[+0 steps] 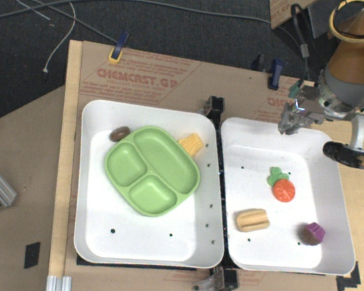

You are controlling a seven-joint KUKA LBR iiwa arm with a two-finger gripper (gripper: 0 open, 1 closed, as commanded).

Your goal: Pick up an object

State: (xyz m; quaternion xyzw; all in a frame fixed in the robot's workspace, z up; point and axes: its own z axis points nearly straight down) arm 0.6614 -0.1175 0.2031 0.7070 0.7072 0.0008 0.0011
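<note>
- Cardboard sheeting covers the counter [151, 77], with two shallow white plastic bins side by side on it.
- Nearest me, the right bin [287, 257] holds a tan bun-shaped toy [252, 220] and a small purple toy [313, 233], well apart, with bare floor around each.
- Further in lies a red-and-green strawberry-like toy [282, 187], also standing free; I would judge it the easiest pick, taken straight from above.
- The left bin [141, 243] carries a green three-compartment plate [153, 170], a yellow corn toy [191, 143] touching its rim, and a brown oval piece [120, 133] just beside it; both are crowded.
- Farthest back, the hand [291, 123] hangs over the right bin's rear rim, holding nothing; whether it is apart or together I cannot tell.
</note>
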